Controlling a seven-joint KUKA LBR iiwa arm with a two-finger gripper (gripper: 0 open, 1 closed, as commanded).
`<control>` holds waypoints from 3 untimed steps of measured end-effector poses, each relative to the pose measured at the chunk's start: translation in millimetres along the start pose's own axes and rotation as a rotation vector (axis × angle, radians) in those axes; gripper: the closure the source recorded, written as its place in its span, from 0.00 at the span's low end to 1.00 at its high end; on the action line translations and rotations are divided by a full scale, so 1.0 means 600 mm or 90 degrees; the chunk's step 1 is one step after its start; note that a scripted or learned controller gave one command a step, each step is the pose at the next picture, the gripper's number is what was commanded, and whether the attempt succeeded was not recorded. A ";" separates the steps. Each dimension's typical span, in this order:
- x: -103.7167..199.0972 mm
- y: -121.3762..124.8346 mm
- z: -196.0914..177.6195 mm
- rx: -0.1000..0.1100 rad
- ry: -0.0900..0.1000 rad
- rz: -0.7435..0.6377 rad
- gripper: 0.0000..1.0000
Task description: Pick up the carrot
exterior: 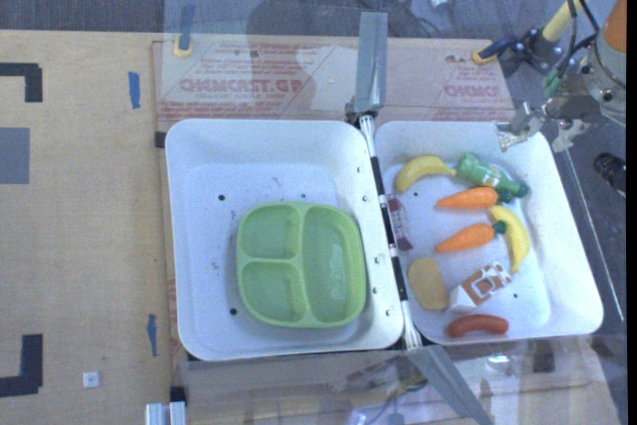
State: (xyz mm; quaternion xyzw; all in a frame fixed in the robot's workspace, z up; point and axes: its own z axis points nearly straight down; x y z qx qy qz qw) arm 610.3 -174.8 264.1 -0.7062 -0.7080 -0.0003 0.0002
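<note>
Two orange carrots lie in the right bin (572, 299): one (468, 198) near its middle and a second (464, 238) just below it, both pointing left with green tops to the right. My gripper (539, 130) hovers over the bin's far right corner, up and to the right of the carrots. It is open, with nothing between its fingers.
The right bin also holds two bananas (423, 169) (514, 232), a green bottle (490, 174), a tan round piece (430, 282), a white and orange box (485, 284) and a red sausage (478, 323). A green divided plate (301, 264) sits in the left bin (199, 164).
</note>
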 end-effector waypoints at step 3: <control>0.060 -0.066 0.274 -0.009 -0.006 -0.088 1.00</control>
